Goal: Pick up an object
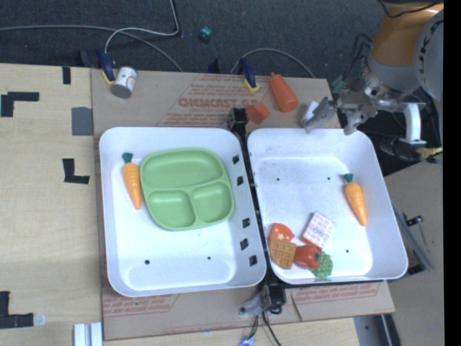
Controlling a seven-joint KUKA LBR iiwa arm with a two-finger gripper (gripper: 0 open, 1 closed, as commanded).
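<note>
I see the bench under even, fairly bright overhead light. The two white bins (324, 150) look nearly washed out, with soft, short shadows beside the green plate (189, 188). The picture is slightly soft and grainy, and the dark floor (288, 13) behind holds little detail.
</note>
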